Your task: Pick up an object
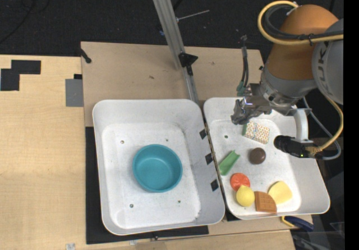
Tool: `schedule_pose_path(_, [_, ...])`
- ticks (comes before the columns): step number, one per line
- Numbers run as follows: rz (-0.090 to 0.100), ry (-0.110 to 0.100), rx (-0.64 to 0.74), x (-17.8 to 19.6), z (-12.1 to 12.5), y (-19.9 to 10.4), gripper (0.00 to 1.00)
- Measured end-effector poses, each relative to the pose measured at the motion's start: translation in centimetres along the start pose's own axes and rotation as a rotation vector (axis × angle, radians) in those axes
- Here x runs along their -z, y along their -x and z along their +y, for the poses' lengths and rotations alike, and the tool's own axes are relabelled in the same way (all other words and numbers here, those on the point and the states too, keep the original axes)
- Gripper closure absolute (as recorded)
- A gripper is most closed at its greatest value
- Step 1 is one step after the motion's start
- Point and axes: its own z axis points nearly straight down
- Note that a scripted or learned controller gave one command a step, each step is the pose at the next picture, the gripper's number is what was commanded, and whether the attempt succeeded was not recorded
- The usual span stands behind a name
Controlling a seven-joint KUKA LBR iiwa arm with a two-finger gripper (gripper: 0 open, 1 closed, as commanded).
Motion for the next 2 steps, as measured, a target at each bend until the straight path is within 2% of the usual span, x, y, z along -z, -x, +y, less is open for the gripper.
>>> schedule_pose_path(2, [0.000, 0.000, 0.002, 0.3, -3.0, -10.3, 1.00])
